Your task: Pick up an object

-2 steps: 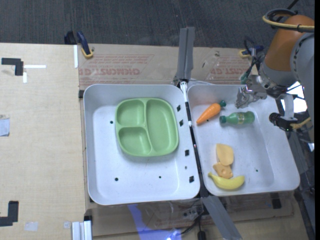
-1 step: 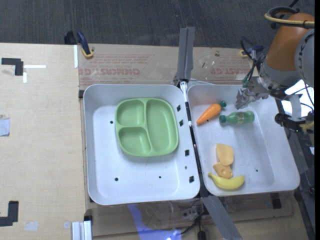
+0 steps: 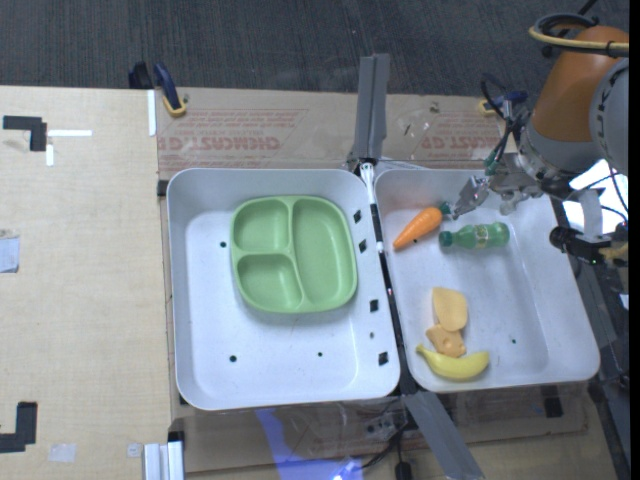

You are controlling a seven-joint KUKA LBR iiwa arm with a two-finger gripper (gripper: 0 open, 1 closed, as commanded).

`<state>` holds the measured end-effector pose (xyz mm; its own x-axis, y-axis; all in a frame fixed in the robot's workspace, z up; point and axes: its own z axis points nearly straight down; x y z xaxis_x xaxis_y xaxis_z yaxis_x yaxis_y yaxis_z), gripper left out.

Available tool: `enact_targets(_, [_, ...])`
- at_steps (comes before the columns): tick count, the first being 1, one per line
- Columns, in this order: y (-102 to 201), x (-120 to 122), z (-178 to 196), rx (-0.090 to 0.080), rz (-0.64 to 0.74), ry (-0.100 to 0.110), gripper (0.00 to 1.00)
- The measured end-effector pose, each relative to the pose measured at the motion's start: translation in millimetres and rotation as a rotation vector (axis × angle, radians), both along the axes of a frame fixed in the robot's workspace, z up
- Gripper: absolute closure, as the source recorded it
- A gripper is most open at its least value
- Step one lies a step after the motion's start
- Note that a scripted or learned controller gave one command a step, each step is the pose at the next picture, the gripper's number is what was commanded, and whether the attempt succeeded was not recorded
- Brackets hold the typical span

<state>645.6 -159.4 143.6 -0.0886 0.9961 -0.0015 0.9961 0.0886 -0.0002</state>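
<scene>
Nearest the lens, I am seeing a toy banana [image 3: 455, 364] lying at the front of the right bin [image 3: 560, 318], touching a yellow-orange food piece [image 3: 449, 320] just behind it. Farther back, a toy carrot [image 3: 418, 226] is lying slantwise near the divider and a green bottle [image 3: 475, 236] is lying on its side just beside it. I am holding the hand [image 3: 466, 199] low over the gap between carrot and bottle, probably lining up on one of them; whether its fingers are apart or together I cannot tell, and nothing is sitting between them. In the left bin [image 3: 200, 298], a green divided plate [image 3: 294, 254] is lying flat.
</scene>
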Motion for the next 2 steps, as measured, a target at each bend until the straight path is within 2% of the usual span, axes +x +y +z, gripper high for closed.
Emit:
enact_targets(1, [22,-30,-52,0.001,0.100,0.000,0.00])
enact_targets(2, [58,5,-51,0.000,0.162,-0.002,0.00])
